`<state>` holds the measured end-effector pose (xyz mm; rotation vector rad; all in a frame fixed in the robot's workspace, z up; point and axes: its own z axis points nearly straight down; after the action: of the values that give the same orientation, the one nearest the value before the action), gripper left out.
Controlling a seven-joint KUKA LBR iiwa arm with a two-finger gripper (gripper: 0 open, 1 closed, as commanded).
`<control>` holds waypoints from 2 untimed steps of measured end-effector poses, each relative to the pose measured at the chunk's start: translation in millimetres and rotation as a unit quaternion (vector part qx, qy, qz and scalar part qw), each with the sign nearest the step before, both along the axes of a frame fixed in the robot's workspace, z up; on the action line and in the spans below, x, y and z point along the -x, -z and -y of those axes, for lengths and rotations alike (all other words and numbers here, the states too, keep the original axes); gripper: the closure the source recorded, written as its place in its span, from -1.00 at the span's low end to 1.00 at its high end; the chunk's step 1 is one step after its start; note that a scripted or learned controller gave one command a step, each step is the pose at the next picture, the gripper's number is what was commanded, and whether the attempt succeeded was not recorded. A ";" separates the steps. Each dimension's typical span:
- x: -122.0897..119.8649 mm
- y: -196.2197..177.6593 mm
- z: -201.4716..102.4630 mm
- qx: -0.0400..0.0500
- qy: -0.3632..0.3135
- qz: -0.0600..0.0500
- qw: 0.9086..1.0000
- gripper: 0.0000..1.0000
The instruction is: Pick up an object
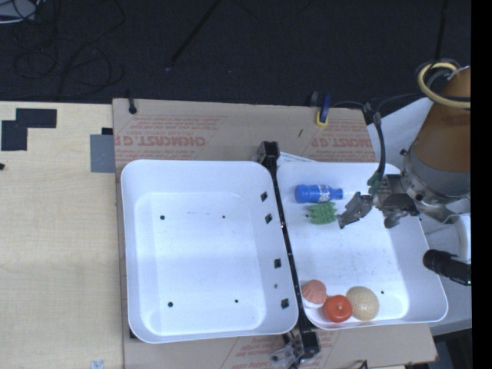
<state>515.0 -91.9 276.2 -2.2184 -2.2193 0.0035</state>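
At the right bin's [419, 244] near edge sit a pink shell [313, 291], a tomato [337, 308] and a beige ball [363, 302], touching. Toward the far edge lie a green toy [322, 214] and a blue bottle [317, 194]. The gripper [355, 209] hangs just beside the green toy; whether it is released or clenched I cannot tell. Best to centre over the toy before descending.

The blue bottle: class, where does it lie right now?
In the camera view, the blue bottle lies on its side near the far edge of the right bin, just above the green object and left of the gripper.
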 end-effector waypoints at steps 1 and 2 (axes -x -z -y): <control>-45.0 -15.2 47.8 0.002 0.001 0.003 1.000 -1.00; -50.4 -33.4 81.8 0.001 0.001 0.002 1.000 -1.00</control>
<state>565.3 -173.7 309.6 -2.2237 -2.2207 0.0011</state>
